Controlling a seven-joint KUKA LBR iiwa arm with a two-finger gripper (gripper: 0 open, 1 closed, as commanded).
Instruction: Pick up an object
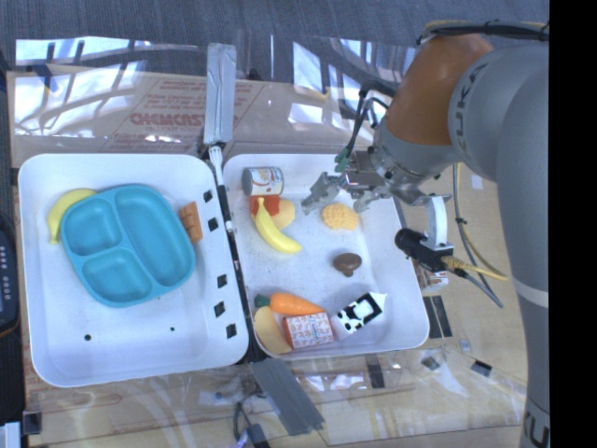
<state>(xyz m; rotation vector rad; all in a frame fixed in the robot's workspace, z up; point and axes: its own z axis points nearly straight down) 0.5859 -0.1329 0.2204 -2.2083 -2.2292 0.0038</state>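
End effector [340, 191] released above right bin [403, 278], near can [263, 180], label unreadable

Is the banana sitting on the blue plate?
No, the banana lies in the right bin, while the blue plate sits in the left bin.

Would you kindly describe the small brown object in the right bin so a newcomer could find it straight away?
Look in the right bin, roughly at its middle, below the bumpy yellow piece by the gripper. The brown object lies alone on bare white floor; it is the only dark, rounded brown lump there.
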